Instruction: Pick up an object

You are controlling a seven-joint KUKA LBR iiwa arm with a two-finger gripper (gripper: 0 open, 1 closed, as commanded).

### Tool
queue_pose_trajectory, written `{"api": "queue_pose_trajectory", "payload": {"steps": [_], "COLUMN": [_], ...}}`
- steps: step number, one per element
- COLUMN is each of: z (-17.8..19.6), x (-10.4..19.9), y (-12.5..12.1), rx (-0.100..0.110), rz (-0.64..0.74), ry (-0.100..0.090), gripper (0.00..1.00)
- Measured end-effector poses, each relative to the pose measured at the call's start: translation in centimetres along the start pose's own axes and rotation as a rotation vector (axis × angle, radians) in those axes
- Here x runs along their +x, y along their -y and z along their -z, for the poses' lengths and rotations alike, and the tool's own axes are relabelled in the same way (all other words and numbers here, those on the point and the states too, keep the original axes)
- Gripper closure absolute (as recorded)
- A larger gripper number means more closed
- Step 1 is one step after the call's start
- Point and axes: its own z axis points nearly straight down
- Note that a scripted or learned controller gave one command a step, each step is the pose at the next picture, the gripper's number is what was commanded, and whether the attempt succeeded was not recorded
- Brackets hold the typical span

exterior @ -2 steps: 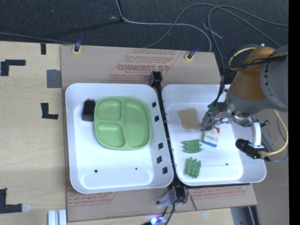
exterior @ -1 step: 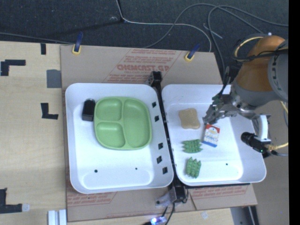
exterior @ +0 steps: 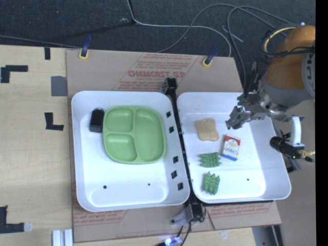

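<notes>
Camera view | jaws [exterior: 237, 118] hang over right white bin [exterior: 256, 186], state unreadable | tan sponge-like block [exterior: 207, 129] at their 8 o'clock, untouched | nothing lifted; whole pick remains

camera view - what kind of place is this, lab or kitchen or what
Most likely a robotics lab test bench, not a kitchen: two white bins clipped to a cardboard sheet, loose cables trailing behind, and a robot arm reaching in over small toy-like items.
</notes>
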Motion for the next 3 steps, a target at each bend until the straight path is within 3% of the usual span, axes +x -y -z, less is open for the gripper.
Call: {"api": "queue_pose_trajectory", "payload": {"steps": [1, 3], "z": [5.3, 4.0], "x": [0.0, 10.0], "y": [-0.1, -0.4], "rx": [-0.001, 0.006], "rz": [-0.001, 0.002], "ry": [0.001, 0.000], "gripper": [1.00, 1.00]}}
